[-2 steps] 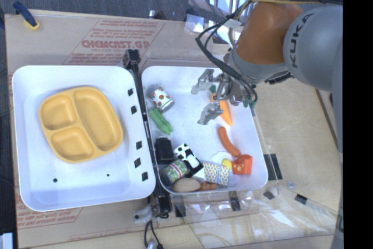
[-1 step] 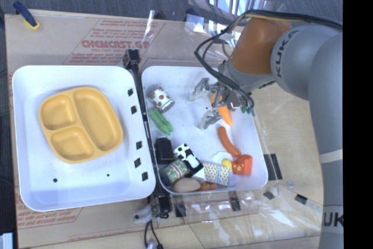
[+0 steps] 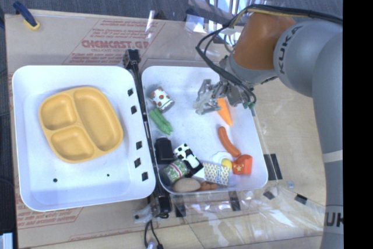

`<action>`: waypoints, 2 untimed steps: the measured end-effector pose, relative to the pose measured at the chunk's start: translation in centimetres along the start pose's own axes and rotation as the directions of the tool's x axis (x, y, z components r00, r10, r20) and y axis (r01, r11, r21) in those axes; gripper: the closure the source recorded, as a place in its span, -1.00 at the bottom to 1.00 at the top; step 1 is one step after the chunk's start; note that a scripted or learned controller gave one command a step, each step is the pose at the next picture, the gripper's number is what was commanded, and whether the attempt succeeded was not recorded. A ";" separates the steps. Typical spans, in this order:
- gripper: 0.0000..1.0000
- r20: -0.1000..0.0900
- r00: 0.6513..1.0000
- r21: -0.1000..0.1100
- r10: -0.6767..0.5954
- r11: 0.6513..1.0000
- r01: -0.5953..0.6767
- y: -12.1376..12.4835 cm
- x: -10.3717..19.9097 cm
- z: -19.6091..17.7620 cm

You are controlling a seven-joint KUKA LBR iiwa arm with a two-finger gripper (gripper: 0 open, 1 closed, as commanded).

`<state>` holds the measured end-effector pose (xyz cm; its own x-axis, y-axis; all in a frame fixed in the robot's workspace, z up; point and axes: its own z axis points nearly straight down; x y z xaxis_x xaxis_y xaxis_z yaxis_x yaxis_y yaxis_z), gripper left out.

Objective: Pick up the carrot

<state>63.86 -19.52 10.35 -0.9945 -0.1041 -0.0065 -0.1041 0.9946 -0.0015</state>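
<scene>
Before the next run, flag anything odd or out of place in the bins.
Nothing looks spilled or damaged. The toys lie jumbled along the right bin's near edge. The hand is by the carrot.

Grey arm (image 3: pixel 315 61), orange band (image 3: pixel 259 38), black cables (image 3: pixel 218 38), "KUKA" lettering (image 3: pixel 287 46)

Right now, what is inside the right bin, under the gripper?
Under the gripper lies bare floor of the right bin; the carrot lies beside it. The gripper covers the floor directly below.
</scene>
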 end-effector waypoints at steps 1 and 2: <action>1.00 0.003 0.978 0.002 0.207 0.978 -0.208 1.0 -2.3 -9.2; 1.00 -0.007 0.882 0.002 0.471 0.882 -0.471 6.1 0.9 -9.4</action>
